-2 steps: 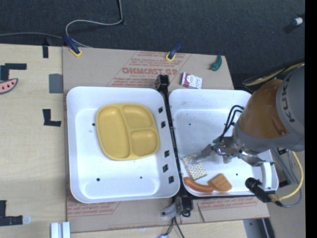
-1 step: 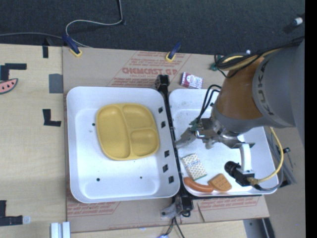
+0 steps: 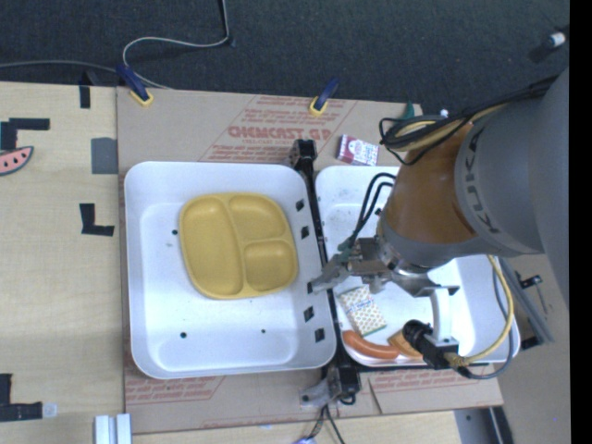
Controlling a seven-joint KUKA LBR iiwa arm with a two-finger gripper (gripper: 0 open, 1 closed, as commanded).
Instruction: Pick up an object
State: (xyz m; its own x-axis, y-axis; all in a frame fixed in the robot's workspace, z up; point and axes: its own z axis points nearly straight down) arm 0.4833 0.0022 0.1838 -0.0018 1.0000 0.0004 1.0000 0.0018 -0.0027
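Over the right white bin [image 3: 344, 185] our grey arm with the orange band [image 3: 435, 202] reaches in from the right edge and bends down low. We see the gripper [image 3: 347, 268] close to the bin's left wall, near the black strip where the two bins meet. We cannot tell if it is spread or pressed together, because the wrist and its dark parts cover it, and we see nothing held in it.

Just below the gripper, on the bin floor, lies a small white packet with a dotted pattern [image 3: 363, 311]. Near the bin's front edge lies a long orange thing shaped like a sausage [image 3: 375, 345]. It is partly hidden by a black part of the arm. We think the arm is low here because it is going for one of these two things, most likely the packet, since that one is nearest.

Inside the left white bin [image 3: 148, 276] sits a yellow plastic tray with three sections [image 3: 239, 245]. It lies flat near the bin's back edge, well apart from the gripper. It is wide and flat, so we guess it would be hard to pinch.

Behind the right bin's back edge, on the brown cardboard sheet [image 3: 268, 128], rests a small red and white packet [image 3: 356, 150]. It is outside both bins. Two yellow and blue clips [image 3: 323, 100] hold the cardboard at its back edge so it does not slide.
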